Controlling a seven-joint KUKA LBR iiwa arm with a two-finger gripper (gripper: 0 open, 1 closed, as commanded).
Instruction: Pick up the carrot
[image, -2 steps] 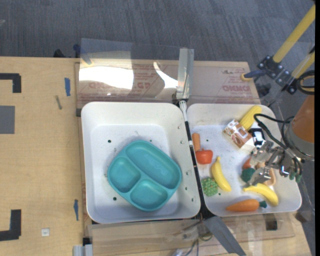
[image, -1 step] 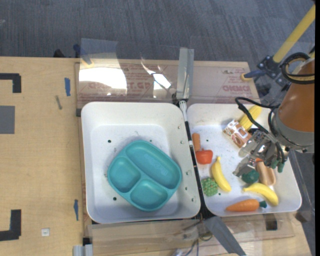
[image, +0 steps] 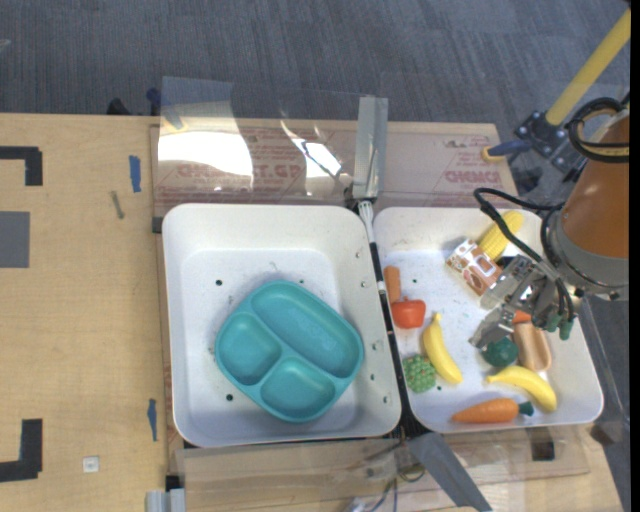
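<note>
Carrot (image: 487, 411) lies untouched at the right bin's (image: 590, 415) front edge. Gripper (image: 508, 318) hovers nearby; jaws' state unclear. Pick pending.

Grey arm reaching in from right, end effector (image: 505, 318) lowered, perhaps angled left

1. The carrot (image: 487, 411) is orange with a small green top at its right end.
2. It lies flat, almost level in the view — in the right bin, close to the near wall.
3. It rests just below a yellow banana.
</note>
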